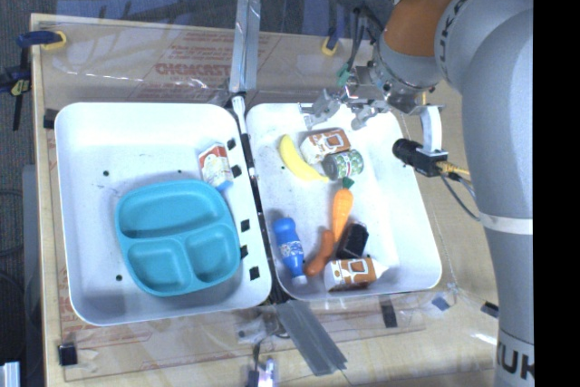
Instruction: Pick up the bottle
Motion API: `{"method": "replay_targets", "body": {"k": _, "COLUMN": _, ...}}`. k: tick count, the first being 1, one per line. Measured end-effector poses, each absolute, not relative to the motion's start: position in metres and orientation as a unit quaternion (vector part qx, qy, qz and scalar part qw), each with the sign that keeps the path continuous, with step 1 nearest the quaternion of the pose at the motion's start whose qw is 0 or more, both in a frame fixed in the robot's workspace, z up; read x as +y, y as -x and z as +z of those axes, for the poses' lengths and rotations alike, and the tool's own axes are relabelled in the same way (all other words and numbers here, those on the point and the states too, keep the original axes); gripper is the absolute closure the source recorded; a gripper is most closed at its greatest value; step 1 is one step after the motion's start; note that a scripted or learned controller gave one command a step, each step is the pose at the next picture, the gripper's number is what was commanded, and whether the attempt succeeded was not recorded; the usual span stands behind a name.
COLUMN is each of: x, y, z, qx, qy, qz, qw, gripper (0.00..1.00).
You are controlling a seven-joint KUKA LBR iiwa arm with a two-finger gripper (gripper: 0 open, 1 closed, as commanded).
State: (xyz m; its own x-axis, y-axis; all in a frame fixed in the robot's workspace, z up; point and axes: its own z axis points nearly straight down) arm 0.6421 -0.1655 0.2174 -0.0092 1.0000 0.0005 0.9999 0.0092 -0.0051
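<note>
One small blue bottle [290, 249] lies near the right bin's [412, 195] left wall, probably light, stiff and slippery (best gripped across its middle), while the pincer [349, 106], fingers apart and holding nothing, hovers over the far edge.

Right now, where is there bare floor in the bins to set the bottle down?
Left bin: bare floor behind the blue tray, left of the small carton. Right bin: a bare strip along its right wall. Its middle is crowded: bottle, carrots, banana, can.
</note>
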Motion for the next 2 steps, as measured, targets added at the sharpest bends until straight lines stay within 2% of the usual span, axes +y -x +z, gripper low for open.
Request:
{"method": "replay_targets", "body": {"k": 1, "x": -0.107, "y": -0.575, "z": 0.130, "qx": -0.729, "qy": 0.684, "qz": 0.0016, "qw": 0.001, "gripper": 0.00}}
{"method": "replay_targets", "body": {"k": 2, "x": -0.104, "y": -0.532, "z": 0.108, "qx": -0.792, "qy": 0.611, "qz": -0.0059, "qw": -0.014, "gripper": 0.00}}
